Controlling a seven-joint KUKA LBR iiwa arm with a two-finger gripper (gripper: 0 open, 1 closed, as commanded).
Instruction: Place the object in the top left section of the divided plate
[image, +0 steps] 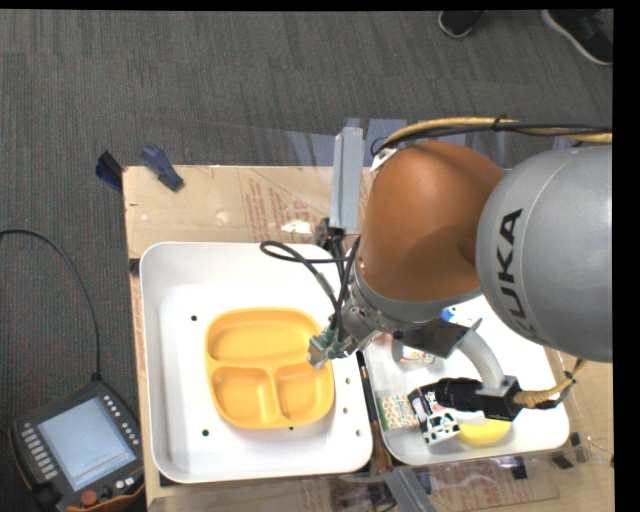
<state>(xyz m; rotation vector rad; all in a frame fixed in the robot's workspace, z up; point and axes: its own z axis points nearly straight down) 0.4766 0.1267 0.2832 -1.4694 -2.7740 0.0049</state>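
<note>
Seemingly right at the tip of the gripper (335, 342): a small greenish object (322, 349), poised over the right rim of the yellow divided plate (245, 395) in the left bin (160, 300). Cannot tell whether clamped or loose, nor how wide the gripper stands. Lying left of that tip, just beside it: the plate's wide upper section (255, 340), probably the target.

looks like a robotics lab: big KUKA arm (500, 250) over a plywood bench (230, 200), teach pendant (75, 450) on grey office carpet (200, 80)
</note>
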